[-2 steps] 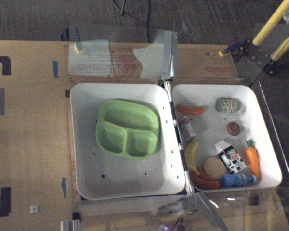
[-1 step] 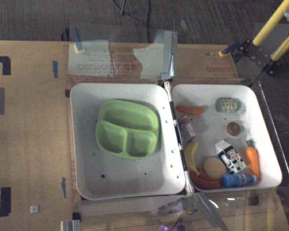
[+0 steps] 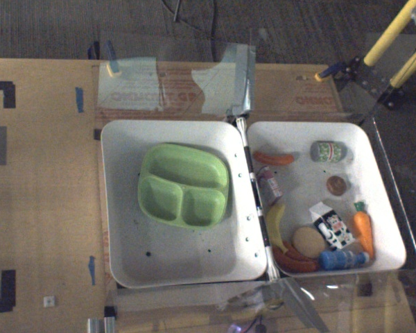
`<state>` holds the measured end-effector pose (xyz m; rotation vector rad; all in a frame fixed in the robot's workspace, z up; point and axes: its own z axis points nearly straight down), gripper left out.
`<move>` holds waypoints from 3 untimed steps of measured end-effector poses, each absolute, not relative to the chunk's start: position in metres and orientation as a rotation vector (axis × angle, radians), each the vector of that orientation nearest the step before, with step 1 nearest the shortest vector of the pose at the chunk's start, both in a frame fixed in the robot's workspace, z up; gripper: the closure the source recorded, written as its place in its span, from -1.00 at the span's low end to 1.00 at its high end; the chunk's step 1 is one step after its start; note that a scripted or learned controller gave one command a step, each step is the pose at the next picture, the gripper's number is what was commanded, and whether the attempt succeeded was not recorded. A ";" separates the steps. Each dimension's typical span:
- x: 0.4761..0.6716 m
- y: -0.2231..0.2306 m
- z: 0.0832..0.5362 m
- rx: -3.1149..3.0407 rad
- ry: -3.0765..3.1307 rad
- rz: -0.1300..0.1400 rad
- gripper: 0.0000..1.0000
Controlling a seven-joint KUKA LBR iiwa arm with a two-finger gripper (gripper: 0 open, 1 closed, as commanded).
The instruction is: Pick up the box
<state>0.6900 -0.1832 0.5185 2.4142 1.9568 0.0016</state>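
Note:
The box is a small white carton with a black-and-white cow pattern and a blue patch. It lies tilted in the right bin, toward the front right. A beige round item touches its left side, an orange carrot lies just to its right, and a blue bottle lies just in front of it.
The right bin also holds a banana, a red sausage, an orange hot dog, a grey-green can, a brown disc and a small purplish item. A green divided tray sits in the left bin.

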 end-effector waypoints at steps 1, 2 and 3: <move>0.668 -0.199 0.433 2.565 1.817 -0.003 1.00; 0.664 -0.208 0.337 2.481 1.929 -0.001 1.00; 0.665 -0.209 0.347 2.480 1.927 0.002 1.00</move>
